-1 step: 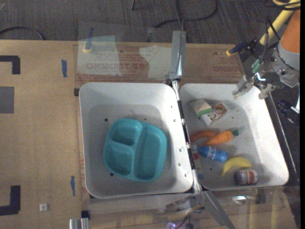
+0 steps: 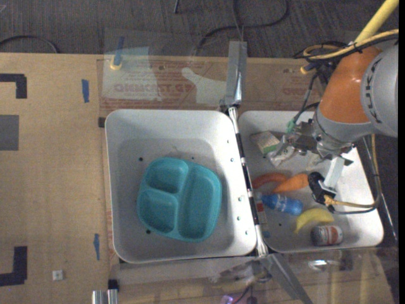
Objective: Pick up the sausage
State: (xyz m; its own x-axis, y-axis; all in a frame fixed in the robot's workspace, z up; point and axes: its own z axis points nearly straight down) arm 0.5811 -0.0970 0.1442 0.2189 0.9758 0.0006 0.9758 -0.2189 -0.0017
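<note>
The camera view is looking down on two white bins sitting side by side on a cardboard-covered bench. The left bin point(image 2: 120, 138) is holding a teal divided plate point(image 2: 180, 199), which is lying flat near its middle with its three compartments facing up.

The right bin point(image 2: 370, 189) is holding several small things. The sausage point(image 2: 268, 179), a reddish curved piece, is lying at the left side of this bin, touching the left end of an orange carrot point(image 2: 292, 183). Nearer the camera a blue bottle point(image 2: 283, 203) is lying on its side, a yellow banana point(image 2: 313, 218) is lying to its right, and a small can point(image 2: 326, 235) is resting just near the banana. A pale packet point(image 2: 268, 142) is sitting at the far left of the bin.

The arm point(image 2: 354, 100) is reaching in from the right, and its gripper point(image 2: 286, 152) is hanging over the far part of the right bin, just above the sausage and carrot. Whether it is apart or together is something I cannot tell.
</note>
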